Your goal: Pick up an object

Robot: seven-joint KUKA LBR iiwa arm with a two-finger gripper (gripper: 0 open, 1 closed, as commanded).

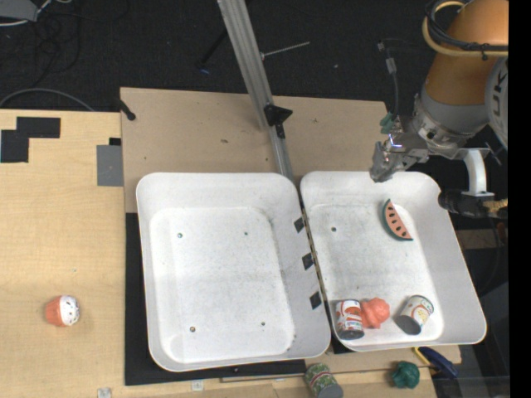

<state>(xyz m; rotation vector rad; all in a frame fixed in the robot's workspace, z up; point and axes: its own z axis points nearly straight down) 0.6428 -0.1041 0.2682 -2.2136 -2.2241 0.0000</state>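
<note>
While the hand (383,169) hangs over the far edge of the right bin (458,259), you cannot tell whether it is apart or together; it is small and dark against the rim. Nearest to it in that bin you see a watermelon slice (397,220), lying flat, well apart from the hand, its long axis running from the far side toward the near right, green rind curving along the left and red flesh facing right. At the bin's near end you find a small can (349,317) touching a pink lump (375,312), and just beside them a tipped can (414,313) with its dark mouth pointing near-left. On the surface to the left sits an orange and white ball (62,311).
</note>
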